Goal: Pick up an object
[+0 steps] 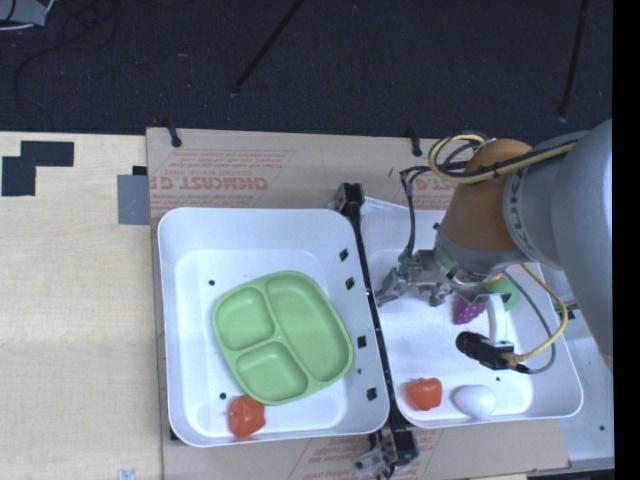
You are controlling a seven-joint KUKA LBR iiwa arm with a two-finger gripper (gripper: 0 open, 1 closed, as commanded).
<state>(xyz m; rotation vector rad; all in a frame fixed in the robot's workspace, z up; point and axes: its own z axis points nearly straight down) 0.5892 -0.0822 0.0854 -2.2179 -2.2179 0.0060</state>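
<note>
The gripper (452, 290) is seen low over the right bin (560, 393); its state cannot be told. A purple object (466, 311) lies just beside it. Nearer the front wall, a red object (424, 393) and a white egg (475, 400) are placed.

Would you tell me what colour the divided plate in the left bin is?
Light green; the divided plate shows clearly in the camera view.

Single fixed camera sat above the desk (70, 298), looking down at a slant from moderate height. Both white bins (190, 268) fell within frame, side by side at centre. Dark floor lay toward 12 o'clock. Arm (560, 218) entered from 3 o'clock.
</note>
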